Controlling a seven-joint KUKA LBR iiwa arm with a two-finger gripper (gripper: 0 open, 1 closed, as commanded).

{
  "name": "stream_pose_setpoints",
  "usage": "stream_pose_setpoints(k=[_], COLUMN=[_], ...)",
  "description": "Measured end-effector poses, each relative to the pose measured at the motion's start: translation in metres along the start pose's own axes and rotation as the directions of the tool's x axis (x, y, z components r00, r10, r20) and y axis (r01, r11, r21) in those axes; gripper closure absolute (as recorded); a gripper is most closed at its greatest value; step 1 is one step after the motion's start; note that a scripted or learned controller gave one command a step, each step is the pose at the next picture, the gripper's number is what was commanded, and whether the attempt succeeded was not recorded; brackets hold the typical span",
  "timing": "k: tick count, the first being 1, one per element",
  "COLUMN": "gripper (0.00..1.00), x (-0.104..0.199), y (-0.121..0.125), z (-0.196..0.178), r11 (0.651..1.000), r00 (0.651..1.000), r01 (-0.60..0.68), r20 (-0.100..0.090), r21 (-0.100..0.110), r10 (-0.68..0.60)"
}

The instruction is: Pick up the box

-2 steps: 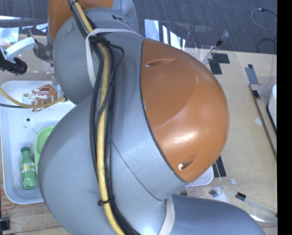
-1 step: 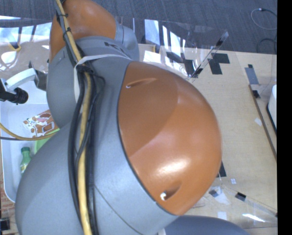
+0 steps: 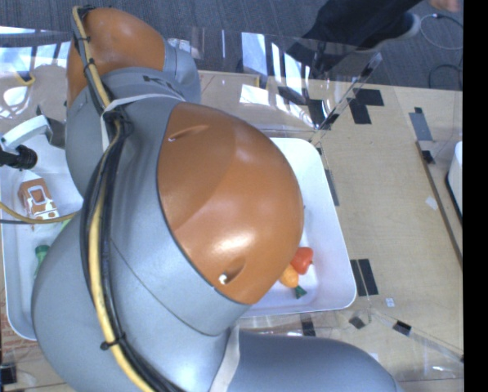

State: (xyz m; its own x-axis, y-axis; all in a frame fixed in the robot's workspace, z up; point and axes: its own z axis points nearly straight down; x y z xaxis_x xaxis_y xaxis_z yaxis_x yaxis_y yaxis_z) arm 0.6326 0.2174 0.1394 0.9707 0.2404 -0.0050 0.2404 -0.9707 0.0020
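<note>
Small boxy orange-and-white box lies in a smooth, shallow white bin — the hand's grip cannot be told

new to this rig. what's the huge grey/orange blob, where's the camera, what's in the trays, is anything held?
There is one picture, taken by a fixed camera above the bench, looking down at a slant. The big grey and orange shape is the robot arm. It is close to the lens, so it covers much of both bins, and it reaches across toward the left bin. In that bin lies a small white and orange box, the thing to pick up, with a green item just below it in the view. The right bin has a red piece and an orange piece near its lower corner. Nothing is visibly held, and the box looks not yet lifted.
</note>
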Motion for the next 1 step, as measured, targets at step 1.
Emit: stream_pose_setpoints(k=[1], gripper=[1.0], x=[-0.006], y=[0.016], z=[0.0302], r11=[0.999], r00=[0.999], r01=[0.039], r20=[0.002], r21=[0.005], r10=[-0.039])
